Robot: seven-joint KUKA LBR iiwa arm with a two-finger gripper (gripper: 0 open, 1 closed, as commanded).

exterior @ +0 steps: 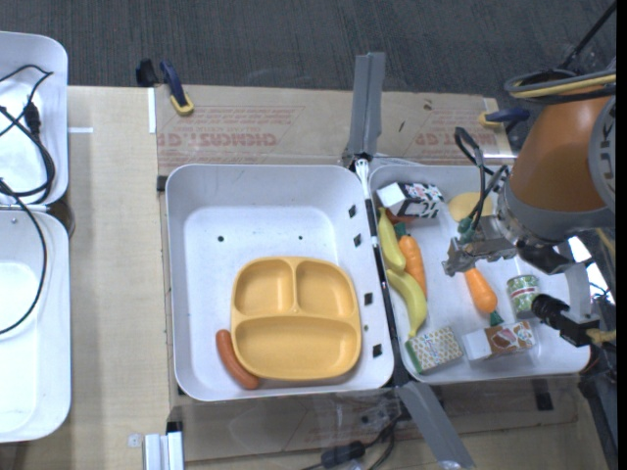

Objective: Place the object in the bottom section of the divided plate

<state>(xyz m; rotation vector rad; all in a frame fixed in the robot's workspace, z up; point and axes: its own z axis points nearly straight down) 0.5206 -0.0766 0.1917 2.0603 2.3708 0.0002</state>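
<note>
A yellow divided plate [294, 318] lies in the left bin [196, 262], its wide bottom section bare. A red sausage [235, 358] rests just off the plate's lower left rim. My gripper [472, 256] hangs over the right bin [563, 355], just above a small orange carrot [480, 292]. The fingers point down toward the carrot's upper end.
The right bin also holds two bananas [404, 282], a second carrot [412, 262], a black and white carton [411, 201], a green-labelled can [522, 293], two small boxes [434, 349] and a yellow round piece [468, 206]. A grey divider post [366, 106] stands between the bins.
</note>
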